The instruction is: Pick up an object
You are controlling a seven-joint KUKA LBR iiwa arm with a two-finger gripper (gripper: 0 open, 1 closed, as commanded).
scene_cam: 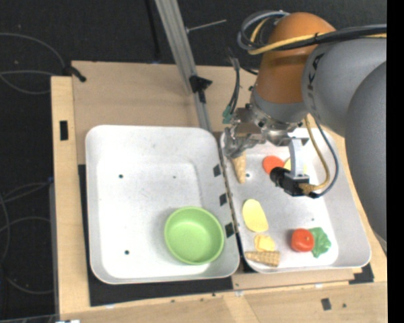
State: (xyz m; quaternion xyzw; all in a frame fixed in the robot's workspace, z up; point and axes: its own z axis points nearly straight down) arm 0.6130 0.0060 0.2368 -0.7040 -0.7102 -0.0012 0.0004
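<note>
My gripper [234, 143] hangs low over the upper left corner of the right bin [337, 200], close to the wall between the two bins. Directly below it, a pale beige cone-shaped piece [240, 169] sits by the bin's left wall, touching or nearly touching the gripper's tip. Whether the gripper holds it is hidden. A small orange-red piece [273, 163] lies just to the right of the gripper, partly behind the black cable fitting [291, 180].
Lower in the right bin lie a yellow oval [254, 214], a small yellow chunk [263, 242], a waffle-textured piece [264, 258] and a red tomato with green leaves [304, 240]. A green bowl [194, 235] sits in the left bin [121, 180]. A metal strut [182, 52] slants behind.
</note>
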